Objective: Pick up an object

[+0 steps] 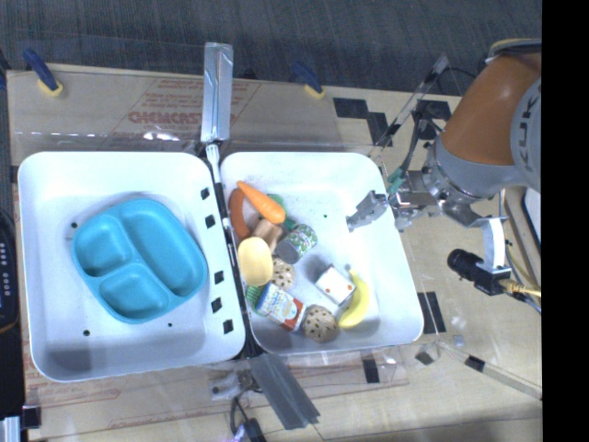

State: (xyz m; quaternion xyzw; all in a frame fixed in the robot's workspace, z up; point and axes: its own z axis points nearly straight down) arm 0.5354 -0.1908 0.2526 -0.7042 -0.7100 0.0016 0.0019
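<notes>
The right bin [382,247] holds a heap of toy food along its left side: an orange carrot [261,203], a yellow lemon-like piece [255,260], a small green can [296,242], a banana [355,304], a white box with red marks [333,284], a cookie [319,323] and a carton [279,308]. My gripper [364,212] hangs over the right part of this bin, right of the heap and apart from it. Nothing shows between its fingers.
The left bin [46,320] holds a blue divided tray [138,258]. A metal bar [216,90] stands at the back between the bins. The grey and orange arm [488,127] reaches in from the right over the bench edge.
</notes>
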